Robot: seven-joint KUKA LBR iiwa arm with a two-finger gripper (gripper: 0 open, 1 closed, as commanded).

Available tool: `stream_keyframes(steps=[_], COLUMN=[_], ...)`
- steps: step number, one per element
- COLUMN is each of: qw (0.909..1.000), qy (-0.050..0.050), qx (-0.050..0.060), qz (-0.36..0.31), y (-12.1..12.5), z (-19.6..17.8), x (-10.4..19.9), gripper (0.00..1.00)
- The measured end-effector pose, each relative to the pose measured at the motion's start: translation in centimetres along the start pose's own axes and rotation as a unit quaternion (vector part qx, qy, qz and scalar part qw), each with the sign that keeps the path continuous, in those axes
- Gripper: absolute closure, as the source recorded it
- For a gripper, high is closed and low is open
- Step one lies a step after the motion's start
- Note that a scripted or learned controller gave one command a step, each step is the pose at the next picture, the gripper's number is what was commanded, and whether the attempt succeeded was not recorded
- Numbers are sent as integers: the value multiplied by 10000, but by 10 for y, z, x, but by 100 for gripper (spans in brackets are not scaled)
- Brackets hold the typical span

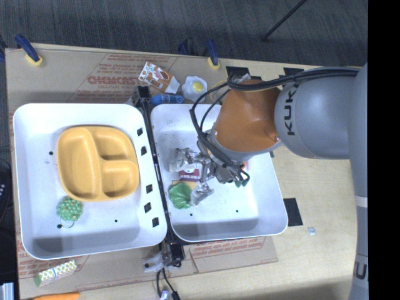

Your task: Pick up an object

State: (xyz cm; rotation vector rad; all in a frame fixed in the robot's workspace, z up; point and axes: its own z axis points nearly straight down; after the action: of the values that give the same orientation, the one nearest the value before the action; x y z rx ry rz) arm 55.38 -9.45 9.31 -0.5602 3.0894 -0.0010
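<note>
Arm reaches in from the right w/ orange wrist band over the right bin (265,220). Gripper (201,179) sits low in that bin's middle, fingers pointing toward the bin's left side. Can't tell whether fingers are spread or clenched — metal parts, cables and clutter blur together there, so no claim of a grasp.

Nearest candidate: green object (180,195), lying just beside the fingertips, to lower left of them in view, near the divider between bins. Looks roughly round-ish, no clear long axis. A small red-and-white item (186,175) seems to lie right at the fingers, just above the green one — prob. touching, hard to say. Some small silvery bits further up by (181,157), too jumbled to name.

Left bin (25,167): yellow divided tray (97,162) and a green knobbly ball (69,209) just below its lower-left corner — both well apart from the gripper, across the divider.

Judgement: short shift toward lower left of view needed to centre on the green object; wrist hides much of the bin's upper right part, so anything under it unknown.
</note>
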Motion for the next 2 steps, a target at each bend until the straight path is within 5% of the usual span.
stream_keyframes(steps=[1,2], qw=[9999,9955], qy=[0,6], qx=[-2,-4], qz=[-113,-950], y=[6,19], z=[0,0], x=[10,43], gripper=[0,0])
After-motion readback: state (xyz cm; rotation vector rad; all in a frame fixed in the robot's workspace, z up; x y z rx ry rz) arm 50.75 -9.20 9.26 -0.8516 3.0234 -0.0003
